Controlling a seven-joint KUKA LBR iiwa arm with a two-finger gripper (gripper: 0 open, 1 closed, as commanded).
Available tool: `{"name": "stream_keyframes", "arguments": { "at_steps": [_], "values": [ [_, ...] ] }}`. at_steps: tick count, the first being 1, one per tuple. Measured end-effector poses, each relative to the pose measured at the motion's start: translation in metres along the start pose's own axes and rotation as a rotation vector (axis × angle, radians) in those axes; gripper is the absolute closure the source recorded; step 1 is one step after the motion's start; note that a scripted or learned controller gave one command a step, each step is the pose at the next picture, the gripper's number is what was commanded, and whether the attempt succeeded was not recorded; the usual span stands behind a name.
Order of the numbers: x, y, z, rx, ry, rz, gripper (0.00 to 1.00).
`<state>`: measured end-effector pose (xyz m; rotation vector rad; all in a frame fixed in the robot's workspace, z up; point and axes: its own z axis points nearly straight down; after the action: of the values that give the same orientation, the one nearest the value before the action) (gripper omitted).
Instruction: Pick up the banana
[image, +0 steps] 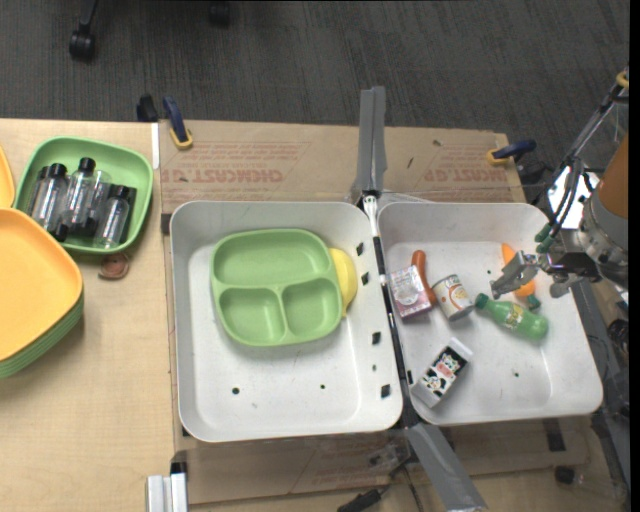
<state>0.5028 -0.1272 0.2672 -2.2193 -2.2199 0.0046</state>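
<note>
The gripper (522, 272) hangs over the right side of the right bin (560, 400), reaching in from the right, and its dark fingers stand parted, with an orange object (520, 270) showing in and around the gap between them; whether they actually press on it cannot be told from this slanted view. Just below the fingertips lies a green bottle (515, 316), on its side, close to the gripper but not between its fingers. The banana (345, 278) is well apart from the gripper, in the left bin (270, 400), tucked against the right edge of the green divided tray (275, 287) near the wall between the two bins, partly hidden by the tray. In the right bin also lie a small can (453, 296), a pink-and-white packet (408, 292) and a black-and-white carton (441, 374).
</note>
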Motion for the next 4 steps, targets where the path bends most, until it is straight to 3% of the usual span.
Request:
{"name": "stream_keyframes", "arguments": {
  "at_steps": [1, 2, 3, 4],
  "values": [
    [-0.001, 0.000, -0.008, 0.002, -0.001, 0.002, 1.00],
    [0.003, -0.024, 0.064, -0.001, 0.000, -0.236, 1.00],
    [0.037, 0.019, 0.004, -0.004, -0.002, -0.420, 1.00],
    [0.007, 0.001, 0.036, 0.000, 0.000, 0.029, 1.00]
  ]
}}
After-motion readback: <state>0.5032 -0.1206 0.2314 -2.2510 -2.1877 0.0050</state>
